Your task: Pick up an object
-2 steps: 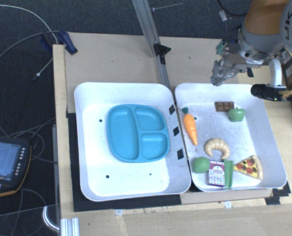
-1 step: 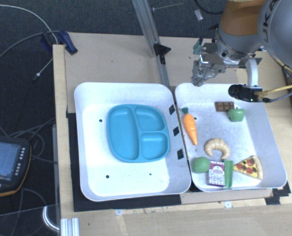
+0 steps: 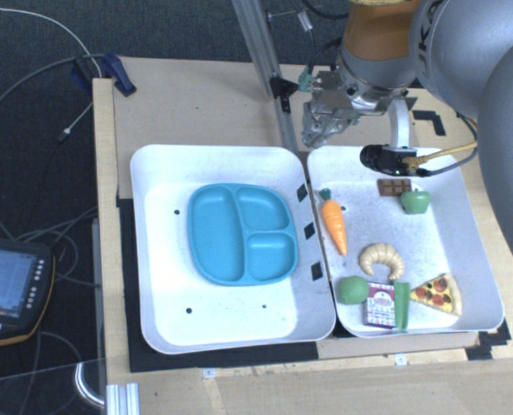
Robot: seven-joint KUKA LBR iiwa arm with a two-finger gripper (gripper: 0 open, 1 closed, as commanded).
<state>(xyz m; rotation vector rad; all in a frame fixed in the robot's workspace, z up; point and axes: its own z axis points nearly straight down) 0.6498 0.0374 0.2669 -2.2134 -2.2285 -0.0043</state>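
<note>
Gripper [image 3: 323, 132] hung w/ jaws' state untellable, nothing seen in them; carrot [image 3: 334, 224] lay below, near bin wall [image 3: 309, 199], risking a clipped finger & miss

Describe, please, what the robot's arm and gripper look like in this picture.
The arm is thick and rounded, with a smooth light grey shell. A broad orange band rings it just above the wrist, and a grey collar sits below that. The gripper is a small, boxy unit of bare grey metal, much narrower than the arm, with a teal spot at its side. Thin dark cables run behind the arm's upper part.
</note>
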